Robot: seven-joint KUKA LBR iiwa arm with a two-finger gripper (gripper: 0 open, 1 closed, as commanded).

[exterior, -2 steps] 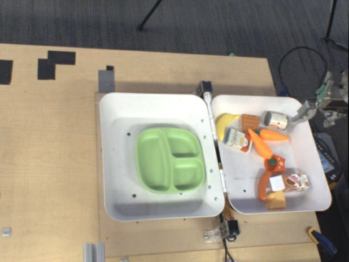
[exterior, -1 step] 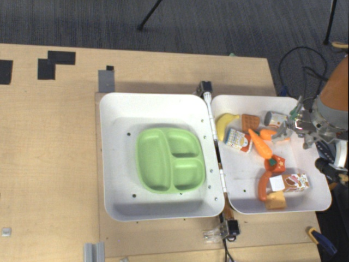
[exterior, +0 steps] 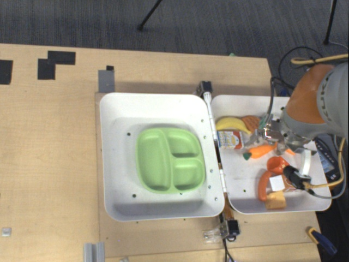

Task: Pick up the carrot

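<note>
The carrot [exterior: 260, 152], orange with a small green end pointing left, lies in the middle of the right bin [exterior: 245, 195]. My gripper [exterior: 265, 137] hangs low over the bin, right at the carrot's upper edge. The grey arm with its orange band [exterior: 305, 100] reaches in from the right and hides part of the bin behind it.
A banana [exterior: 232, 124] and a small carton [exterior: 230, 140] lie left of the gripper. An orange cup [exterior: 276, 164], an orange packet [exterior: 265, 184] and a bread piece [exterior: 276, 201] sit below the carrot. The left bin [exterior: 117, 201] holds a green divided plate [exterior: 170, 158].
</note>
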